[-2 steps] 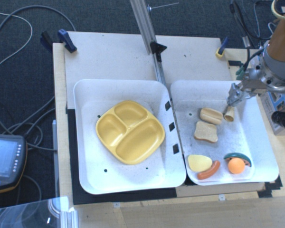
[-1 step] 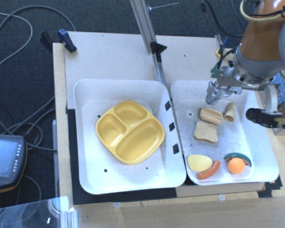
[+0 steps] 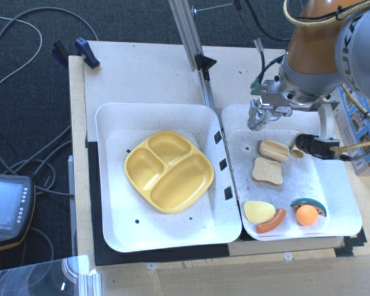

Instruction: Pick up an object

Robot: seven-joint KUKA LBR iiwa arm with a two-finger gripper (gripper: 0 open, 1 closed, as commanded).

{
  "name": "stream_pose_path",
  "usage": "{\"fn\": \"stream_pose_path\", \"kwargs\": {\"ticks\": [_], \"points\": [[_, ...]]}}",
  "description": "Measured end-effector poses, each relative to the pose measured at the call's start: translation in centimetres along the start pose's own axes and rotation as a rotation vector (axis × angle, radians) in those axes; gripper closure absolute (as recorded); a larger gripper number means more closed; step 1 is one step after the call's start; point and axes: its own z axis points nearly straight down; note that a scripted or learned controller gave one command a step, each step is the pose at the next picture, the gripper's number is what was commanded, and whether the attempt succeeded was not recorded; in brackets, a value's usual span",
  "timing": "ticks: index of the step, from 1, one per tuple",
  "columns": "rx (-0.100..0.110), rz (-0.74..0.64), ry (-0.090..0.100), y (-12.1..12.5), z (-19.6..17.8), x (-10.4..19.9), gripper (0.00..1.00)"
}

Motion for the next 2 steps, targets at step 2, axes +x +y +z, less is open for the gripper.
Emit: {"fn": "stream_pose_path", "kwargs": {"ticks": [2], "points": [[0.000,-0.002,0.002,3.2,1.1,10.1,1.00]]}}
